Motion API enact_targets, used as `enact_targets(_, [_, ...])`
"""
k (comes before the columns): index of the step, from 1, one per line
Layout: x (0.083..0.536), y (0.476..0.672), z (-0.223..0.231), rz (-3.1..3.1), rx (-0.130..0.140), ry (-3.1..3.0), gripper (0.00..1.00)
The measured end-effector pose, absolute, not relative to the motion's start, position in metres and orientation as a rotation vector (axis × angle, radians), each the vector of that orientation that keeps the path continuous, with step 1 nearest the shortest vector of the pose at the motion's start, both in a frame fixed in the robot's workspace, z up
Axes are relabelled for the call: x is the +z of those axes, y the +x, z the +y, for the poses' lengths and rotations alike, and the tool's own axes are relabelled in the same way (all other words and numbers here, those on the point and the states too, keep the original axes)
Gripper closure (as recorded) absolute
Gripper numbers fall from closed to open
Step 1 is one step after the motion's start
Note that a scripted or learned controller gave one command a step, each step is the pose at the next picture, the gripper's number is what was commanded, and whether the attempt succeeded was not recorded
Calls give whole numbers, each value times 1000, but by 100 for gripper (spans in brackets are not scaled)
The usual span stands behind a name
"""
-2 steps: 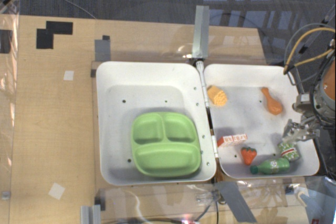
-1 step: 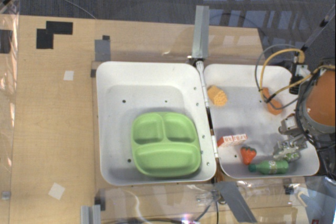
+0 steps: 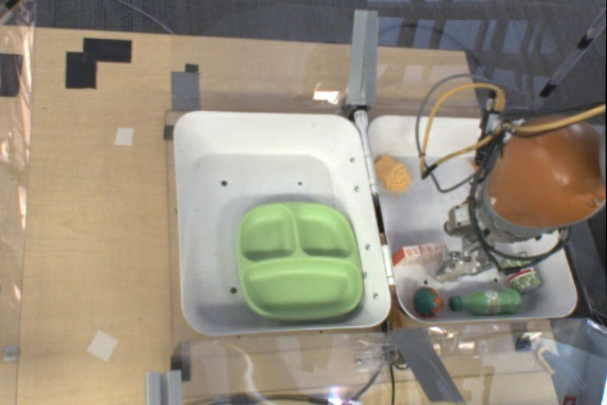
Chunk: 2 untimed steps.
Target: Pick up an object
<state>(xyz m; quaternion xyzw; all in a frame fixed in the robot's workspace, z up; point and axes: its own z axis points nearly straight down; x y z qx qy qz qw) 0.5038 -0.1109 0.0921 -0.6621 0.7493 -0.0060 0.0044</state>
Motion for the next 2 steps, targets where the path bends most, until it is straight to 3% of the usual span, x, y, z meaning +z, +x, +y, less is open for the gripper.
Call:
enact_targets(1, [93, 497, -94, 2790, -23, -1409, 100])
enact_targets(2, [188, 490, -57, 3036, -4, -752, 100])
